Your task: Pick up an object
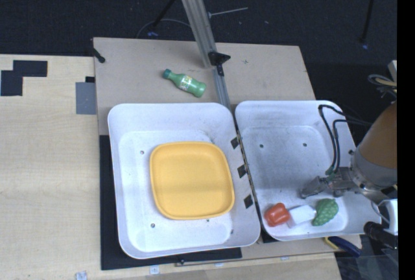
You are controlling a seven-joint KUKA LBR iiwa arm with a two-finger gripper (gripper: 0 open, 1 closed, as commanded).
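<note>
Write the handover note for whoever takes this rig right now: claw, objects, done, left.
Claw: low in the right bin, above the objects; nothing visibly held.
Right bin: red pepper, small white block and green vegetable lie together at the near edge.
Left bin: a yellow plate, flat.
Green bottle: on its side on the bench behind the bins.
Done: nothing lifted.
Left: grasp one object and raise it; the red pepper looks nearest the claw.

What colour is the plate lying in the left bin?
Yellow. The plate shows plainly in the camera view, flat in the left bin.
</note>
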